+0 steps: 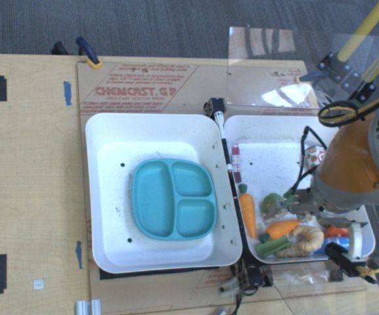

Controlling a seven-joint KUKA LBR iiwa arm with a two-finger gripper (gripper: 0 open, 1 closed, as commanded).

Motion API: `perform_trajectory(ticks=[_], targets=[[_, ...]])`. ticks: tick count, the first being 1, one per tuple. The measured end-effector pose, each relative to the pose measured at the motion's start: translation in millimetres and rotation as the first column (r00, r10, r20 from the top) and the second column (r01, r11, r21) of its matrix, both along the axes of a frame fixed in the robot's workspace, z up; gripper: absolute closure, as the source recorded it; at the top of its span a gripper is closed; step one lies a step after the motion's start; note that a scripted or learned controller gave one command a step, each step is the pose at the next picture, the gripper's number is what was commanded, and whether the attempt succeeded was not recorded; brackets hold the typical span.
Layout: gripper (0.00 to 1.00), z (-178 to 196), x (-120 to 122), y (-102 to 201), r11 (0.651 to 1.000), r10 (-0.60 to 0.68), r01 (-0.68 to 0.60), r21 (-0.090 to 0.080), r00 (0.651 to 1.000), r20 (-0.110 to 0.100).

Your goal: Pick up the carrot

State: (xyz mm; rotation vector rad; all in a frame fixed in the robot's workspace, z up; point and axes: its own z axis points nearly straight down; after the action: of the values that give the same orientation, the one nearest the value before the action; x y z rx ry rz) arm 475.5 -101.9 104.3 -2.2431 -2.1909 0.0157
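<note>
While the end effector (293, 205) hides its grip, the carrot (247, 213) lies lengthwise, green top toward the bin's far side

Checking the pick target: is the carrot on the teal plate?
No, the carrot lies in the right bin, along its left wall, while the teal divided plate sits in the left bin.

Bright, even overhead light covers the scene. The two white bins, left (104, 176) and right (268, 133), look nearly washed out, with only soft, faint shadows along their inner walls. A clear plastic sheet (278, 90) behind the right bin throws a strong white glare patch. Focus is fairly sharp at centre; fine detail turns soft and grainy, and the arm (353, 163) at right looks slightly blurred.
</note>
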Motion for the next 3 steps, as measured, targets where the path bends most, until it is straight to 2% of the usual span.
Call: perform_trajectory(ticks=[1, 2, 3], targets=[[0.00, -14.1, 7.4, 8.8, 0.923, 0.384, -0.384, -0.001, 0.923, 0.020], [1.00, -2.0, 10.5, 9.5, 0.924, 0.383, -0.383, -0.005, 0.923, 0.029], [0.00, -2.9, 9.9, 9.6, 0.924, 0.383, -0.383, -0.004, 0.923, 0.027]])
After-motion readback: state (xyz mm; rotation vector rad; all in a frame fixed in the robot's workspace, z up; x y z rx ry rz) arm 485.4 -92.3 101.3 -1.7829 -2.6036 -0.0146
